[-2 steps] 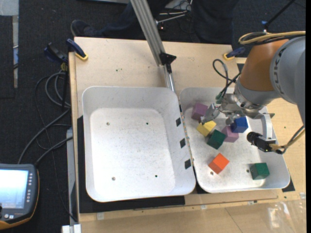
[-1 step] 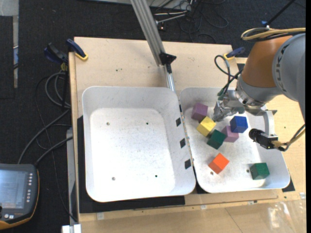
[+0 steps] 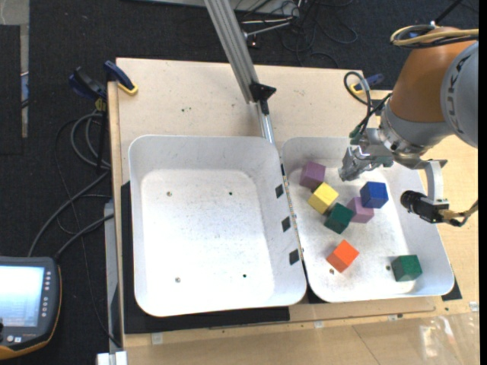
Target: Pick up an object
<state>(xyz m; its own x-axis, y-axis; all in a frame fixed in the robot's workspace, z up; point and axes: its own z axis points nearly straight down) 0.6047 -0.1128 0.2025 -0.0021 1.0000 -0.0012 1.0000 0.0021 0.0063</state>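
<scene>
On your left, a grey handheld pendant with a lit screen (image 3: 23, 304) sits at the bottom corner. Blue-and-yellow clamps (image 3: 103, 82) grip the pale wooden bench (image 3: 190, 90) at its far left corner. A slanted silver aluminium bar (image 3: 232, 40) crosses above, and black cables (image 3: 68, 173) trail over the dark floor.

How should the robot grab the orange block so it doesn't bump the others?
Probably from straight above, closing on two opposite flat sides of the orange block. It sits apart from the other blocks in the right bin, with free floor all round, so fingers should fit on either side.

Matt wood blocks (image 3: 343, 255), smooth plastic bins (image 3: 152, 158)
</scene>
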